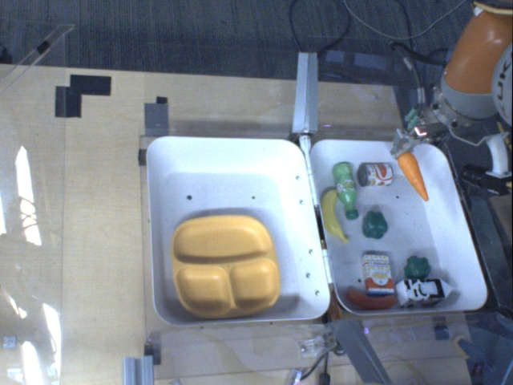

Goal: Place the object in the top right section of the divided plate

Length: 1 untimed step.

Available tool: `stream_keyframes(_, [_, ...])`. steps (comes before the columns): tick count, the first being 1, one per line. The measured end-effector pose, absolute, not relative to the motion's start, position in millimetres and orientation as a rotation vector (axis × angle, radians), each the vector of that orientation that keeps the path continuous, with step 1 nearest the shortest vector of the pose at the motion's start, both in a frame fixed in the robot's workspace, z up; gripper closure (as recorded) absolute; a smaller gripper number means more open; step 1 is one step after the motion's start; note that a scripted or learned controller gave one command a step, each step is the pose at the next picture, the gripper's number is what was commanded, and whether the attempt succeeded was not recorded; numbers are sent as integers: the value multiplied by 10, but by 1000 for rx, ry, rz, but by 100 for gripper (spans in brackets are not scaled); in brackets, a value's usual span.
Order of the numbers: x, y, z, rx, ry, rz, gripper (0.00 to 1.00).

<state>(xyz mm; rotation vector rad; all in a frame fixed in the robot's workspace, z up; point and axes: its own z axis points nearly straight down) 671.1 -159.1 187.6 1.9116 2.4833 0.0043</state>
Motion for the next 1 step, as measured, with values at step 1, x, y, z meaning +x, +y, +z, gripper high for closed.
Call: stream_keyframes(1, [6704,-969,2874,1905,2489,8,100])
